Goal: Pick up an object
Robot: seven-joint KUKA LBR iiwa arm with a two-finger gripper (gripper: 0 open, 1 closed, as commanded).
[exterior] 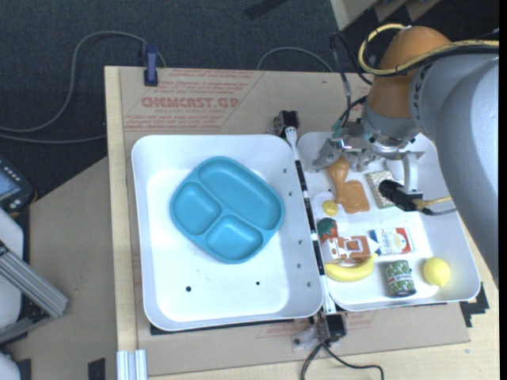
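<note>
Plastic everywhere on my feed: two shallow white bins with rounded corners on a cardboard-covered bench. Left bin point(158, 275) carries a glossy blue divided plate point(226, 209), three compartments, lying tilted. Right bin point(455, 287) holds the small stuff: a tan, croissant-like pastry point(349, 187) near the top, a curved yellow banana point(349, 271), a round lemon point(436, 271), a green-labelled can point(398, 278), and a flat red-and-white carton point(369, 245). My gripper point(348, 150) sits low over the pastry's upper end, under the orange band; I cannot tell whether its fingers are apart or closed.
</note>
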